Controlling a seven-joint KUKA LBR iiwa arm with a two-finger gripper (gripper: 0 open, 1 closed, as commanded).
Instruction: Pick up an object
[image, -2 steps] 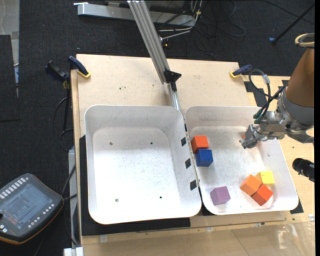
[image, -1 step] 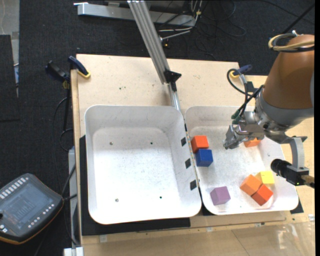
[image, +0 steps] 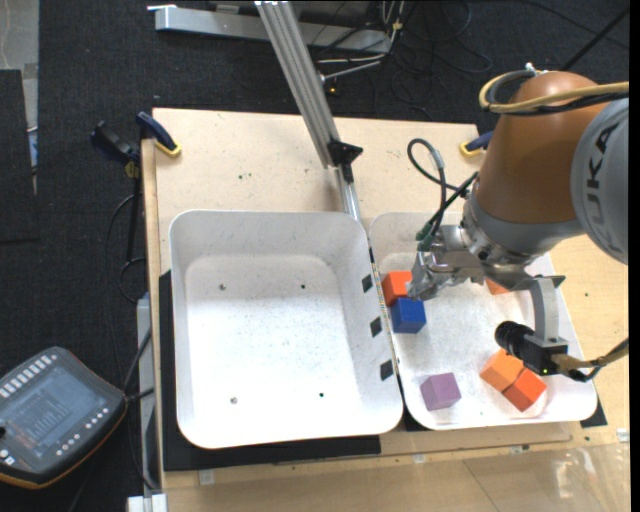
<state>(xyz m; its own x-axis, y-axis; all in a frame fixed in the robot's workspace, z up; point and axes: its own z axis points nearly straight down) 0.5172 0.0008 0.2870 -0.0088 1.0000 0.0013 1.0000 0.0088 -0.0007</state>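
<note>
Hovering low in the right bin (image: 560, 405), the gripper (image: 420, 285) sits just over a blue cube (image: 408, 316) touching an orange block (image: 396, 286) near the dividing wall; its grip state cannot be told.

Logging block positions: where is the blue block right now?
The blue block lies in the right bin, near its left wall, beside an orange block.

place: robotics lab | signs: teach pendant (image: 50, 415), clamped plywood bench (image: 250, 150), loose cables (image: 440, 175)
</note>
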